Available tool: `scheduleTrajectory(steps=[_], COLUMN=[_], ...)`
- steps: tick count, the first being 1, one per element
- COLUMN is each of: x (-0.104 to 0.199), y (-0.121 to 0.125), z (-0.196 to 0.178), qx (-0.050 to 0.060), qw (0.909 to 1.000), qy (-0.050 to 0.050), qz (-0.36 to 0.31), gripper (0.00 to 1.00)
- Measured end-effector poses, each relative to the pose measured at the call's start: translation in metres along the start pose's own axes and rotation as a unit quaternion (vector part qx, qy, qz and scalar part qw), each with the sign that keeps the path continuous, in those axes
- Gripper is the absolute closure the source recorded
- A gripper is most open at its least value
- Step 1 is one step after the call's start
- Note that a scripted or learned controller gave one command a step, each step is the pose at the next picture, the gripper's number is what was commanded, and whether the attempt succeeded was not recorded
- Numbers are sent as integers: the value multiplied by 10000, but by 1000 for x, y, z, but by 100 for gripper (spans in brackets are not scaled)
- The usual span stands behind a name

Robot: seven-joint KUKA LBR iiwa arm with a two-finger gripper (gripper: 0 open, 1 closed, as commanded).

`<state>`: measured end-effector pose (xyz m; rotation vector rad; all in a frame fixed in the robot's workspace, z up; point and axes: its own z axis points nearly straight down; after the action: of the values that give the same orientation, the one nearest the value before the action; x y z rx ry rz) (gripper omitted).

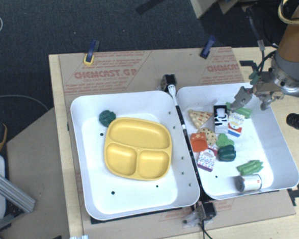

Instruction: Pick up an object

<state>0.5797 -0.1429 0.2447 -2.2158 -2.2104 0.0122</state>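
My gripper (252, 101) hangs over the far right part of the right bin (281, 148), fingers spread open and nothing between them. Its left finger (239, 99) is just above a small green item (244, 113) and a white, red and blue carton (235, 125). Beside these lie a black and white carton (220, 118), a pizza-slice toy (200, 118), a red block (198, 141), a green pepper (225, 150), a pink and white packet (206, 161), a green chili (250, 167) and a small can (249, 183).
The left bin (93, 187) holds a yellow divided plate (137, 148) and a dark green lump (107, 117) at its far left corner. A black hinge strip (184, 134) runs between the bins. Clamps (89, 55) hold the board's far edge.
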Motion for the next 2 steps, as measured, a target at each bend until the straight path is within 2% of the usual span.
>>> scheduleTrajectory(steps=[1,2], x=[0,10], y=[2,2], z=[-7,52], qx=[-63,-28], qw=[10000,10000], qy=[-11,-1], qz=[-12,-11], gripper=[0,0])
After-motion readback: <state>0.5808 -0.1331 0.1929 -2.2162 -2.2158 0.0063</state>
